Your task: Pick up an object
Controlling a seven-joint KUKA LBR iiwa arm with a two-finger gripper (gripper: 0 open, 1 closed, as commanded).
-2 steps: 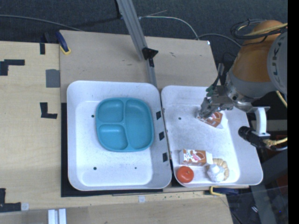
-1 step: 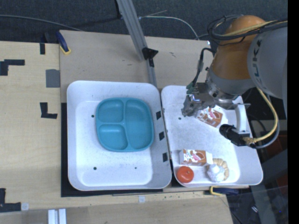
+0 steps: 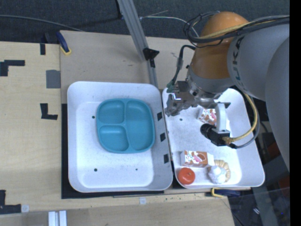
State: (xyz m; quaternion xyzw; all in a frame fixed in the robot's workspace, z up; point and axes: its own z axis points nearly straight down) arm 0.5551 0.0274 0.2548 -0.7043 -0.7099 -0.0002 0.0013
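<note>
My gripper [image 3: 174, 104] hangs over the far left corner of the right bin [image 3: 249, 171], close to the wall between the two bins. Nothing shows in it. A red-and-white packet [image 3: 208, 115] lies just right of the gripper, partly hidden by the wrist. At the near end of the bin sit a small orange-and-white carton [image 3: 195, 158], a red tomato-like ball [image 3: 186, 175] and a tan and white pastry-like item [image 3: 219, 171].
A blue divided plate [image 3: 125, 125] lies in the left bin [image 3: 77, 173]. A metal post [image 3: 134, 22] rises behind the bins. The large grey and orange arm [image 3: 221, 55] covers the right bin's far end. Black cables [image 3: 221, 138] loop over the bin's middle right.
</note>
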